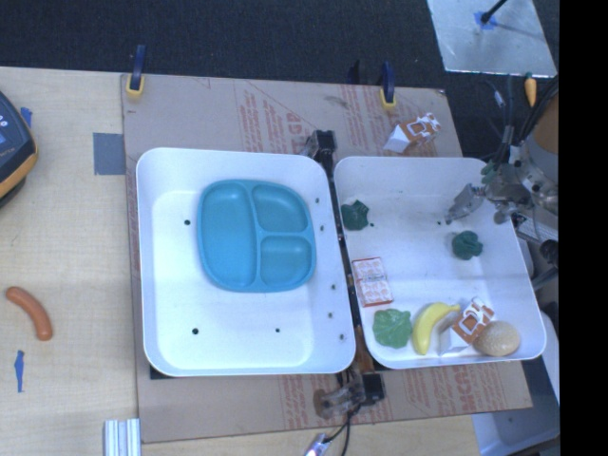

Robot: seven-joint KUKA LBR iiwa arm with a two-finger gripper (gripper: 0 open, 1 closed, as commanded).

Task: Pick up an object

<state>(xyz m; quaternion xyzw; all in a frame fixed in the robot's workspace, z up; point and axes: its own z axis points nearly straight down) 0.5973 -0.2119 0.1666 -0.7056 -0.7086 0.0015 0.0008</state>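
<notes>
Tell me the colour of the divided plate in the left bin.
The divided plate is light blue, seen plainly in the camera view, lying in the left white bin.

The pincer (467,200) hangs over the right bin (418,174), near a dark green lump (466,245), perhaps broccoli. A blue divided plate (256,235) lies in the left bin (157,255).

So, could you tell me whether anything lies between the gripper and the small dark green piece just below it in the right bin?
Nothing visible does: the gripper sits above the dark green piece, with bare white bin floor between them.
</notes>
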